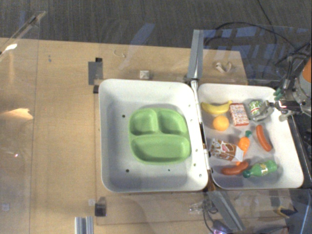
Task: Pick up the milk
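Arm at far right of frame, gripper near the upper right corner of the right bin. Could not tell from this slant whether the tool was apart or together; nothing seen held in it.

Milk carton lay on its side in the lower left part of the right bin, close to that bin's left wall. Carrot touched or nearly touched its right end. Red sausage lay just below it, green bottle to the lower right. Orange above it, apart.

Risks, as judged:
- Carton sat close to the wall between the bins; a finger coming down on that side could strike the rim or find no gap.
- Carrot crowded the right end; a wide grasp could catch it as well, or nudge the carton askew.
- Carton lay flat and tilted in the frame; a grasp not lined up across its narrow width would probably slip off the smooth faces.

Room: the open floor of the right bin was toward its right and lower right. Upper part was busy with banana, red-patterned carton, silver packet and a second sausage. Left bin held only the green divided tray. Approach from above looked cleanest.
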`<state>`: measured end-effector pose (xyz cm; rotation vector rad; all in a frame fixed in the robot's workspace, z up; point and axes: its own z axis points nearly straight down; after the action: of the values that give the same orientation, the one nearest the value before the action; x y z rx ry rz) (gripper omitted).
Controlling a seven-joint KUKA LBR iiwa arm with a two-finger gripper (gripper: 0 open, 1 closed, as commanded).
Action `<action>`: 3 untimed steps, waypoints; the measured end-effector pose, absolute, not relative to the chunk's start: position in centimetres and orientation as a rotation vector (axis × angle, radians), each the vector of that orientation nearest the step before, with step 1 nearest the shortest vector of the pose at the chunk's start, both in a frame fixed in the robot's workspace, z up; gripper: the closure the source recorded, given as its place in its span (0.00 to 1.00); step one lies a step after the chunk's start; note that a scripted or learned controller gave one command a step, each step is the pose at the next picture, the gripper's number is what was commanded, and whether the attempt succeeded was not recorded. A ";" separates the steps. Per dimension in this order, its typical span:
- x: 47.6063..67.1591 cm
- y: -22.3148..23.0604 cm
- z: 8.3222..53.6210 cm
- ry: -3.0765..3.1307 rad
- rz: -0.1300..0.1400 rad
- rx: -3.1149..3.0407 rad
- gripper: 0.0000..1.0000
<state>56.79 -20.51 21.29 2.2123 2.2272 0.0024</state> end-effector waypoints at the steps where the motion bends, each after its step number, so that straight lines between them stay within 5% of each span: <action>1: 61.7 -13.4 11.8 2.341 0.004 2.090 0.00; 2: 56.0 -10.5 10.3 2.160 0.042 2.217 0.00; 3: 56.8 -16.8 12.0 2.238 0.006 2.196 0.00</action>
<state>56.84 -16.82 11.96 2.1964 2.2378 0.0057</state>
